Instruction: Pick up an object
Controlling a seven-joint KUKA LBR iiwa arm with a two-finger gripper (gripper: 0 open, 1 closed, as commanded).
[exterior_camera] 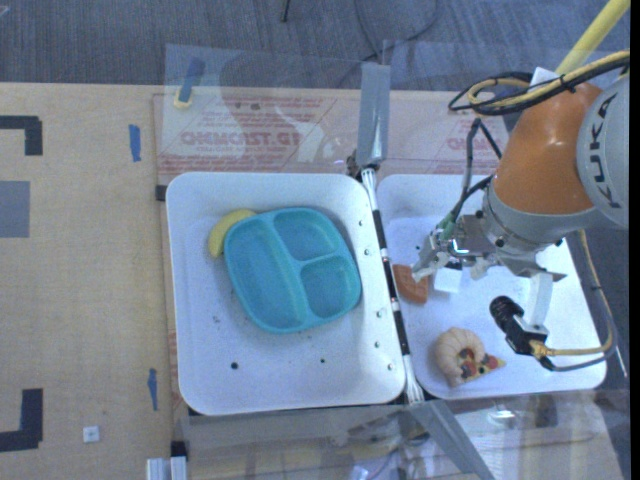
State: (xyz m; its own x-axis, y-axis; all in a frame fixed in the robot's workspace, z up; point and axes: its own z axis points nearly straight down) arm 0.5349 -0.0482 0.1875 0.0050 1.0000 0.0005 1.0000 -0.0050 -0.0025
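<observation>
The arm reaches in from the right and hangs low over the right bin (575, 268). Its hand (443, 258) sits near that bin's left side, just above and beside an orange piece (410, 283) lying against the wall that divides the two bins. Whether the hand is open or closed cannot be told from this angle, because the wrist and its fittings cover it, and nothing can be seen held in it.

The orange piece looks like the nearest thing to pick. A second candidate, a pale rounded toy (462, 353) with red and yellow bits, lies toward the front of the same bin, apart from the hand. In the left bin (200, 368) a blue divided plate (292, 266) lies flat, with a yellow thing (222, 230) tucked partly under its upper left edge.

Several things could spoil the try. The orange piece is close against the dividing wall, so one side of the hand may strike the wall or rim instead of sliding down beside the piece. The piece seems small and low, so a closing hand may push it away or pinch only an edge, letting it slip out on the lift. The loose cables (520, 88) by the wrist could also snag.
</observation>
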